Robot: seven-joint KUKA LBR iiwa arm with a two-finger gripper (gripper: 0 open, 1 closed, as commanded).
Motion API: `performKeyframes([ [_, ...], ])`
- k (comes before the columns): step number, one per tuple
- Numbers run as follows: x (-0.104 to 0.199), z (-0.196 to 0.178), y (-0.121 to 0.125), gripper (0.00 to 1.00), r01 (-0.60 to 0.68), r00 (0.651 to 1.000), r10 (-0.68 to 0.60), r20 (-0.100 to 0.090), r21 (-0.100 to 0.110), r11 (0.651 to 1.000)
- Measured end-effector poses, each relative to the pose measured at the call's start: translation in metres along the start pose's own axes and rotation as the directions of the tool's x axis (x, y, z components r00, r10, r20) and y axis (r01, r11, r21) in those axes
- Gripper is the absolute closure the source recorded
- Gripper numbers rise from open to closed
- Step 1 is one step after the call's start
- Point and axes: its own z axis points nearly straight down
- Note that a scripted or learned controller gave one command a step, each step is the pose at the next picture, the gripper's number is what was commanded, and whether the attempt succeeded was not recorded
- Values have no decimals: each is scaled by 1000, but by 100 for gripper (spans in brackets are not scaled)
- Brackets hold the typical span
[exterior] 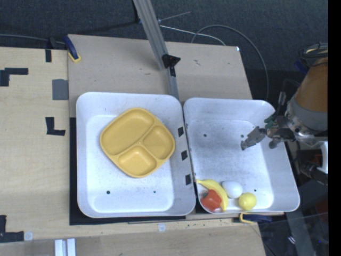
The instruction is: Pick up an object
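Note:
In the right bin (224, 116), several small objects lie along the near edge: a yellow banana (214, 188), a red round object (211, 199), a white egg-like ball (232, 188) and a yellow ball (246, 200). My gripper (261, 138) hangs over the right side of this bin, well behind those objects. Its two dark fingers stand apart with nothing between them. The grey arm with its orange band (314, 89) comes in from the right.
The left bin (85, 143) holds a yellow divided plate (137, 142). A grey metal pole (152, 25) slants down from the top to the bins' shared back edge. Wooden bench lies to the left and behind.

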Motion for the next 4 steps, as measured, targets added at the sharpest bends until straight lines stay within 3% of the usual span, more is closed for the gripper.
performKeyframes([
  [1, 0, 0, 0, 0, 0, 1000, 0, 0, 0, 1000],
  [3, 5, 110, -6, 0, 0, 1000, 0, -1, 6, 1000],
  [4, 5, 133, -6, 0, -1, 1000, 1, 2, 0, 1000],
])
